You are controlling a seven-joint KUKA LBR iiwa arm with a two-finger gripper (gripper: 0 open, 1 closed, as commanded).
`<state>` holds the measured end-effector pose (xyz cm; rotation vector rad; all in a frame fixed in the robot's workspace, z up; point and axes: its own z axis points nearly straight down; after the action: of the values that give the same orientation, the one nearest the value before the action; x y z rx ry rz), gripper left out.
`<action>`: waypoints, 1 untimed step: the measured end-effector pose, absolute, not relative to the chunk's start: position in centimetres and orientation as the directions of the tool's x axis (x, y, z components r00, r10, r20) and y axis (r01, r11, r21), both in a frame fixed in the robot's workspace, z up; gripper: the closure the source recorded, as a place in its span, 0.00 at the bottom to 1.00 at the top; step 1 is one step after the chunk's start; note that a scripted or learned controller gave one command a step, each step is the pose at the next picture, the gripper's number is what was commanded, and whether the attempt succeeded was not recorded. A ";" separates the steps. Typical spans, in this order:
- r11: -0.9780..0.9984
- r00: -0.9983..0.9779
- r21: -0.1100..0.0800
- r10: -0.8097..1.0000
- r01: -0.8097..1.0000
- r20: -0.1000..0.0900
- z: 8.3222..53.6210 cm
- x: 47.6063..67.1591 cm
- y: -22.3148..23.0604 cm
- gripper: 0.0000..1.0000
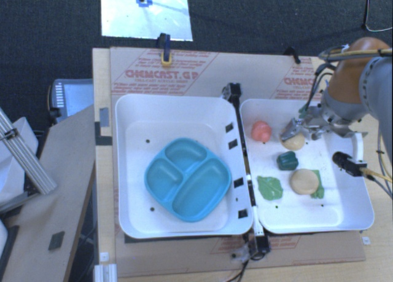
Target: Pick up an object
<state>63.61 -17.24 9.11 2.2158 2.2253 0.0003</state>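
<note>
The camera view is showing the gripper (293, 132) sitting low in the right bin (353, 213), right over a pale, cream-coloured lump (295, 142) at the tip of it — whether that lump is actually being pinched I cannot tell from here. Five small things are lying in that bin: the cream lump, a pink-orange ball (261, 131) just to its left, a dark green block (287, 161) below it, a flat green leafy piece (269, 187), and a tan round bun (304, 182) with a bit of green at its edge. The left bin (138, 115) is holding one blue divided plate (187, 179) with three compartments. Both bins are resting on a cardboard sheet (184, 69) printed in red — "CHEMCAST GP" is reading upside down. One yellow clamp (166, 52) is gripping its far edge. Beyond it, dark carpet (258, 4) is carrying a shiny metal square (144, 4).
</note>
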 end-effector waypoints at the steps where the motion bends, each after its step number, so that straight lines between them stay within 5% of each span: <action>1: 0.006 -0.006 0.014 1.000 1.000 -0.003 10.9 64.0 -17.3 1.00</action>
<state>64.03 -17.30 10.91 2.2062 2.2192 0.0120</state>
